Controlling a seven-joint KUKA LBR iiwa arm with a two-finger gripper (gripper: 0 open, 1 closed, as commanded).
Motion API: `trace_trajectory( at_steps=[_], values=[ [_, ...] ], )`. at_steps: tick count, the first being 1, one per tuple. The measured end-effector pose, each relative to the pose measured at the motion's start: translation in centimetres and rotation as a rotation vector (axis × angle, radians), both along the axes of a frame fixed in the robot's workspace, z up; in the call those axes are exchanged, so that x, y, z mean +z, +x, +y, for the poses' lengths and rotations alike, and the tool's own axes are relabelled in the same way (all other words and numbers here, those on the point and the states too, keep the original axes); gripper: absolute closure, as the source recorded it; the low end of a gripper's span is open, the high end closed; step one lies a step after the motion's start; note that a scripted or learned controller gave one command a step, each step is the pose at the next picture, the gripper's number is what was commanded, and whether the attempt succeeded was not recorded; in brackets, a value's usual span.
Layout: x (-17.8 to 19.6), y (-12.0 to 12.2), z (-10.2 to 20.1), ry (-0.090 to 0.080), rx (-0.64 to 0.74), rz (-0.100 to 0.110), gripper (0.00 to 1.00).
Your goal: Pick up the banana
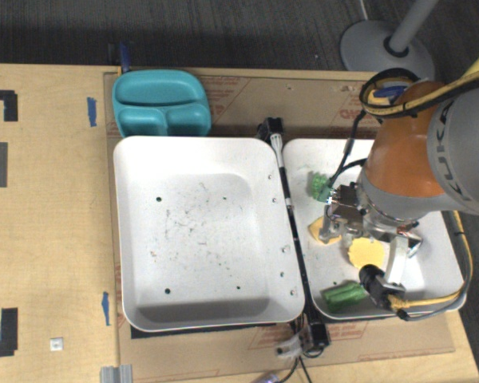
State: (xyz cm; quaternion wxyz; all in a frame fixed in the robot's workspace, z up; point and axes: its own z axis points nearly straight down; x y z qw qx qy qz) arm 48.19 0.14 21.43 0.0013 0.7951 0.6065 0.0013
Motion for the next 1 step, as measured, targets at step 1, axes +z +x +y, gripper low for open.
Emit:
trace_trajectory(
  at_steps=[1],
  values=[
    [0.95, 0.07, 0.03, -0.001, 0.001, 0.0, 1.0]
  ],
)
